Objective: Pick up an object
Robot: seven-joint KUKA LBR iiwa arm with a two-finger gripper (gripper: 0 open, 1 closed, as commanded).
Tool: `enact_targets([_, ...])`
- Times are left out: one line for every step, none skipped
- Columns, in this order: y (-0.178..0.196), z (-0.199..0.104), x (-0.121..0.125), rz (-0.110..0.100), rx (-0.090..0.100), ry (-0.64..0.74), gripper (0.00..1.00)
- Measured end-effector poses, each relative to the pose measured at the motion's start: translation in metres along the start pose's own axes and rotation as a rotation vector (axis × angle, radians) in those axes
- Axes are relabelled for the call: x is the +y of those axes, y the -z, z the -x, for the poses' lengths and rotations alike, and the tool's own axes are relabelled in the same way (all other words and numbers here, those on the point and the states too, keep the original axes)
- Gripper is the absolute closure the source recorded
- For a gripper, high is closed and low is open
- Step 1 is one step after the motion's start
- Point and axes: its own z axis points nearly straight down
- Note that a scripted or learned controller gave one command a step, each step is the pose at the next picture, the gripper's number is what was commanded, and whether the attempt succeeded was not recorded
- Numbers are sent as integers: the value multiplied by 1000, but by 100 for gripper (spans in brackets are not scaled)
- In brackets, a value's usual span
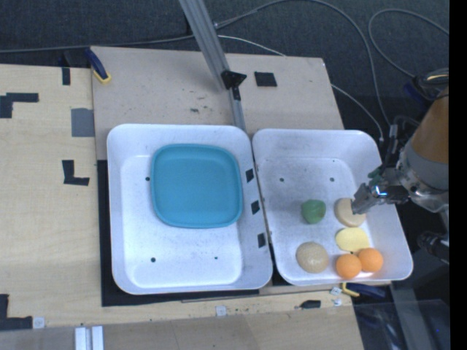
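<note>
Two shallow white bins sit side by side on the bench (44, 217). The left bin (131, 268) holds a square teal plate (195, 185), lying flat toward its upper middle. The right bin (292, 148) holds a cluster of small things in its lower right part — a green ball (314, 211), a tan round piece (344, 211) just right of it, a pale yellow piece (352, 238) below that, a beige ball (312, 257) toward the front, and two orange balls (359, 263) touching each other at the front right corner.

The arm (430, 148) reaches in from the right, over the right bin's far rim. The end effector (363, 199) is down at the right edge of the tan round piece, its tip touching or overlapping that piece — whether it is open or closed, I cannot tell, and nothing is visibly gripped.

A grey metal bar (208, 39) slants down from the top of the view to the gap between the bins. Cables (343, 20) loop across the dark floor beyond the bench.
</note>
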Motion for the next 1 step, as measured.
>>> enact_targets([-5, -49, 5, -4, 2, 4, 100])
